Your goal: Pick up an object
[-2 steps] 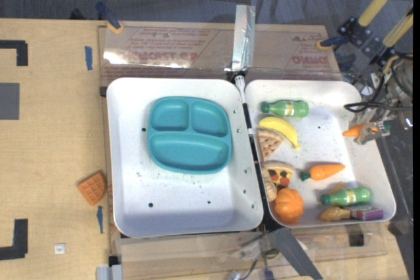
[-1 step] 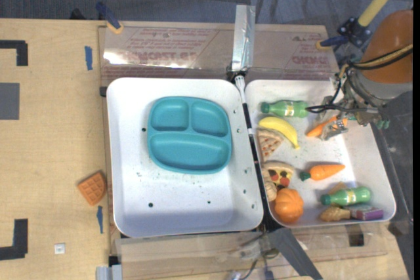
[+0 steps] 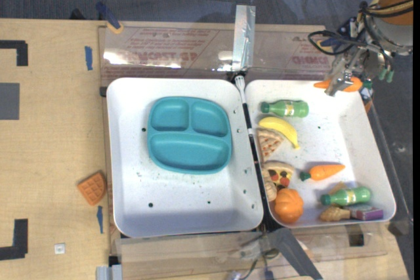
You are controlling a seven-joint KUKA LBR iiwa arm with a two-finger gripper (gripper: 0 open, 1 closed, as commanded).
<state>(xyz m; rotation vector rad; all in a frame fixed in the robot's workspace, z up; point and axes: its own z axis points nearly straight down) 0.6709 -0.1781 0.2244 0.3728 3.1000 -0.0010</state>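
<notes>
My gripper [image 3: 342, 82] hangs over the back right rim of the right bin [image 3: 377, 141]. A small orange object [image 3: 355, 84] pokes out on both sides of the fingers, so the gripper is shut on it. Below it in the right bin lie a green bottle [image 3: 285, 108], a banana [image 3: 279, 129], a waffle-like slice [image 3: 267, 142], a pizza piece [image 3: 278, 174], a carrot [image 3: 323, 172], an orange [image 3: 289, 204], a second green bottle [image 3: 346, 196] and a purple item [image 3: 368, 213].
The left bin [image 3: 125, 174] holds a teal divided plate [image 3: 190, 134]. A small orange waffle [image 3: 92, 188] lies on the wooden bench left of the bins. A metal post [image 3: 244, 36] stands behind the divide between the bins.
</notes>
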